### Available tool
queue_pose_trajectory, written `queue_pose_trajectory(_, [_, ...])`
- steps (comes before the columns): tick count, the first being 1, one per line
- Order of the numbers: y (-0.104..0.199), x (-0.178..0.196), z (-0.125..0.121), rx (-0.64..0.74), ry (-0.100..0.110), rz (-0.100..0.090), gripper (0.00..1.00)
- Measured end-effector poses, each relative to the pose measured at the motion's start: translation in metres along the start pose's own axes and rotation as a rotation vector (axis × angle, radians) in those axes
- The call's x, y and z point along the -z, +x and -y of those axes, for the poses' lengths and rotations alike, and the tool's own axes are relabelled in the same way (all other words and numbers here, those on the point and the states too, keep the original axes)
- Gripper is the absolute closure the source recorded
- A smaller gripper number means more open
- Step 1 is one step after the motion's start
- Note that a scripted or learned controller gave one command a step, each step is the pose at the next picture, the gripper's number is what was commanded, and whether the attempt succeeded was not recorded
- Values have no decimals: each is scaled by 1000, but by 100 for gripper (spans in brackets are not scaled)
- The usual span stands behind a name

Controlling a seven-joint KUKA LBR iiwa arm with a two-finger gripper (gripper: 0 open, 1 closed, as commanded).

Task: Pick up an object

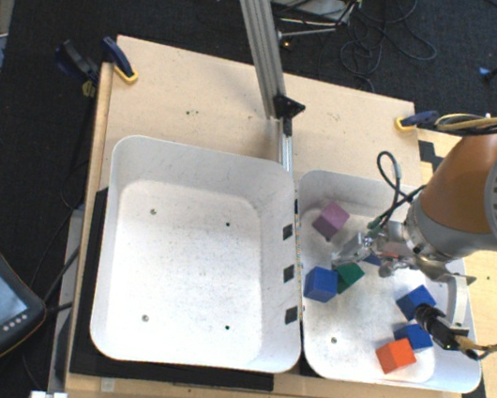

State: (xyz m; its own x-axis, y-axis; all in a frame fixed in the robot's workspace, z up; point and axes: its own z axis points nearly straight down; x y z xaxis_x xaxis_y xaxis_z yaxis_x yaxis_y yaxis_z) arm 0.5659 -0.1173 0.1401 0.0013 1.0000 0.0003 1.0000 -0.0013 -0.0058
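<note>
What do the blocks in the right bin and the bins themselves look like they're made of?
The purple block, green block and orange block look matte and soft-edged, possibly foam or painted wood; no glare shows. The right bin and left bin look like thin moulded white plastic, with rounded corners and a faint sheen.

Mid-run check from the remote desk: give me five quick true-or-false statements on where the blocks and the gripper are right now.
1. The purple block lies in the right bin. True.
2. The orange block lies in the left bin. False: it lies in the right bin, near its front edge.
3. The gripper is over the right bin. True.
4. The green block sits beside a blue block. True.
5. The gripper is lifting the orange block. False: that block rests in the bin, apart from it.
</note>
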Motion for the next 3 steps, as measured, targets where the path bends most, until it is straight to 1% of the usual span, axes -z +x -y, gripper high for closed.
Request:
queue_pose_trajectory(1, [0,14,-2,1,-7,1,100])
queue_pose_trajectory(2, [6,63,-10,4,-12,2,100])
queue_pose_trajectory(3, [6,116,-12,4,-14,3,100])
